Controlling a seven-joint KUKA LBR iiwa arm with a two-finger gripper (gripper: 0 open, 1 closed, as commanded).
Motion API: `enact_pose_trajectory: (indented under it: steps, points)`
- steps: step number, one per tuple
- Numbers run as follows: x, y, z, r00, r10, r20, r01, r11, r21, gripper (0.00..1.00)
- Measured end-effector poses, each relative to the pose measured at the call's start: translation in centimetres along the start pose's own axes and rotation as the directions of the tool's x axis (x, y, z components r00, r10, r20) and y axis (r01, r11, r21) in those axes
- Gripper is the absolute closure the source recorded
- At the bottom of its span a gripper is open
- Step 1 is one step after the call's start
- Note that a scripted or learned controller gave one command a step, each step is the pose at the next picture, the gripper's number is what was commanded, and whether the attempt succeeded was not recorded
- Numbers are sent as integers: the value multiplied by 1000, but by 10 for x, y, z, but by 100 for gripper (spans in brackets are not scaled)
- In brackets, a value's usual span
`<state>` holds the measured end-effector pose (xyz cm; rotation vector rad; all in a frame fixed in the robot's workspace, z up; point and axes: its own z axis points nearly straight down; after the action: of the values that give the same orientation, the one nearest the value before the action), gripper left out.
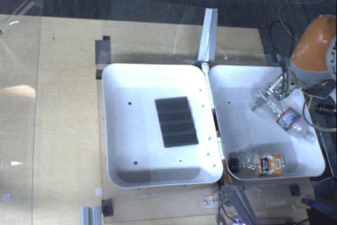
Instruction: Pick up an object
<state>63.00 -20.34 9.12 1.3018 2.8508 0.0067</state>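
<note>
A black ribbed rectangular pad lies flat in the middle of the left bin. In the right bin, a clear plastic bottle with a red label lies on its side toward the right wall. A second bottle with a yellow-orange label and dark cap lies along the front wall. My gripper hangs low over the right bin, at the upper-left end of the clear bottle. The grey wrist and orange band rise behind it to the right.
A metal divider post stands behind the seam between the bins. Cables run along the right side near the arm. A clear acrylic sheet covers the bench to the left.
</note>
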Motion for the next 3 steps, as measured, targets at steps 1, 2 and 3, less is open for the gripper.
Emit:
enact_pose_trajectory:
  steps: [1, 2, 3]
  points:
    - [-16, 17, -16, 988, 154, 3, -154, 988, -1, 0]
    - [9, 21, -28, 979, -206, 1, 206, 979, 0, 0]
    - [-10, 10, -52, 1000, -18, 2, 18, 1000, 0, 0]
